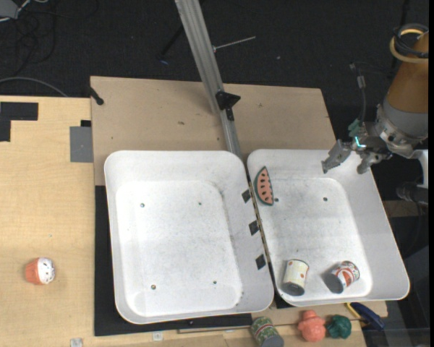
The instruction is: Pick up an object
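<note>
Candidate items, right bin (390,280): 1 watermelon-slice toy (264,186), lying flat at the far-left edge against the divider between the bins; 1 white cup (295,276), on its side near the front wall; 1 red-and-white can (343,275), also on its side, just beside the cup but apart from it. Left bin (130,165): no items seen. Gripper (347,157): poised over the right bin's far-right corner, its 2 fingers spread apart with nothing between them, well apart from all 3 items. Off-bin items: 1 small orange-and-white ball (40,271) on the wooden bench to the left; 1 green can (262,330), 1 pink toy (312,325) and 1 teal toy (338,326) along the front edge below the bins. Risk notes, as judgement: the cup and can lie on rounded sides and would likely roll from a closing finger; their nearness to the front wall may block 1 finger; the slice lies thin and flat against the rim, so the fingers may close above it or strike the divider. A descent at the present position would close on bare bin floor.
</note>
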{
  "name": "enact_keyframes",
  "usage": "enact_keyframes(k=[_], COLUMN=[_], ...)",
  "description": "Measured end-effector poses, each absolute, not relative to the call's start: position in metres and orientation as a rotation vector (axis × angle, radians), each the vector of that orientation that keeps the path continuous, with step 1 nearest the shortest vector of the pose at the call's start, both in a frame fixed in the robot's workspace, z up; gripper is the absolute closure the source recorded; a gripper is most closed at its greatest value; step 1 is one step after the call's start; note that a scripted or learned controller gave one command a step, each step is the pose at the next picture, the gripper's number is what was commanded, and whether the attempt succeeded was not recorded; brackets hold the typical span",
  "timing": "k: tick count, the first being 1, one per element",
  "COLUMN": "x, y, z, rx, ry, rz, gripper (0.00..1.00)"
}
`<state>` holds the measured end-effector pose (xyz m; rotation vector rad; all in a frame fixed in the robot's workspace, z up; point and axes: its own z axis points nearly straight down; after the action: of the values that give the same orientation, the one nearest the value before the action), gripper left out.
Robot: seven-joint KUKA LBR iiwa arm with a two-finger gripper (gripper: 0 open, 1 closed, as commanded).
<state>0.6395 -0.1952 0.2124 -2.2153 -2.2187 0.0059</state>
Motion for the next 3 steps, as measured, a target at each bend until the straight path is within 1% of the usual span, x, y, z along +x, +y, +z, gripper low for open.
enact_keyframes(k=[1, 2, 3], x=[0.641, 0.634, 0.629], y=[-0.195, -0.202, -0.199], z=[0.215, 0.157, 0.094], rx=[-2.215, -2.217, -2.216], ry=[-2.225, -2.216, -2.217], rz=[0.003, 0.007, 0.006], gripper=[0.0, 0.0, 0.0])
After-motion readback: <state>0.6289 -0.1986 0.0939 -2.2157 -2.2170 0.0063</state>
